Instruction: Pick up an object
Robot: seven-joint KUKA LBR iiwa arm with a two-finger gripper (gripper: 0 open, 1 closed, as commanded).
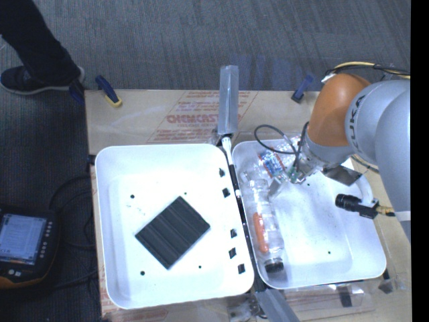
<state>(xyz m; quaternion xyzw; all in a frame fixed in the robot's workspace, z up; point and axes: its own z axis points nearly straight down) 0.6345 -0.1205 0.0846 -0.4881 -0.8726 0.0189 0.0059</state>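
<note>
A clear plastic bottle (267,225) lies lengthwise along the left side of the right bin (348,263), its dark cap toward the front and an orange strip along its side. Above it sits a crumpled clear wrapper with a blue and red label (271,162). My gripper (285,178) reaches down from the right over the bin's back-left part, right beside the wrapper and the bottle's upper end. A black ribbed square pad (173,231) lies flat and turned diagonally in the middle of the left bin (114,180).
A grey upright post (228,106) stands behind the divide between the two bins. Blue clamps (107,89) hold the board at the back left and back right. A handheld screen unit (23,243) lies on the floor at left.
</note>
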